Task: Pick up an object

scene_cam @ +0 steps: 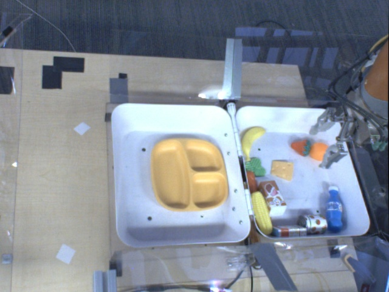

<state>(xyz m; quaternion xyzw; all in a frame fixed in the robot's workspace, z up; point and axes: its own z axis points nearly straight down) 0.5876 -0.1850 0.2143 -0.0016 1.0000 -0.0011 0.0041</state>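
Observation:
My gripper (329, 140) hangs over the right bin (349, 181) near its far right side, open, with nothing between its fingers (321, 122). An orange carrot toy (309, 148) lies just left of the fingertips. Further left are a banana (251, 139), a green broccoli-like toy (254, 166) and a cheese wedge (282, 170). Along the near side lie a corn cob (261, 212), a small brown-and-white carton (274, 197), a can (315, 224) and a blue bottle (333, 208).
The left bin (130, 163) holds a yellow compartment tray (189, 173). A metal post (233, 69) stands behind the seam between the bins. The arm's cables and orange band (375, 78) sit at the right edge.

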